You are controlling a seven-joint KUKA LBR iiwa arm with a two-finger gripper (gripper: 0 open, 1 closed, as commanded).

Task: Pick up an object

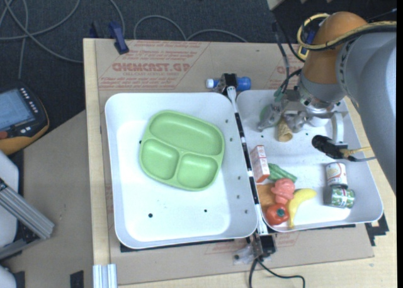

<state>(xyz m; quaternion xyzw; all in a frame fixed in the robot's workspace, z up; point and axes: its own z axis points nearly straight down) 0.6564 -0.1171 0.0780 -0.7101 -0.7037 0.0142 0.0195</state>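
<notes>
Low in the right bin (312, 164) with the gripper (286, 118), beyond the carton (259, 162) toward the far wall — set there, by the look of it, for the tan piece (284, 133) just beneath. Cannot tell how wide the gripper stands, nor whether anything is in its hold. A sensible target: apart from the carton, with room around. Harder to single out the banana (301, 198) and tomato (276, 215), crowded at the carton's near end. Right of the carton, two cans (337, 173) — free too. Left of the carton, a green plate (182, 149), too flat to grip.
</notes>
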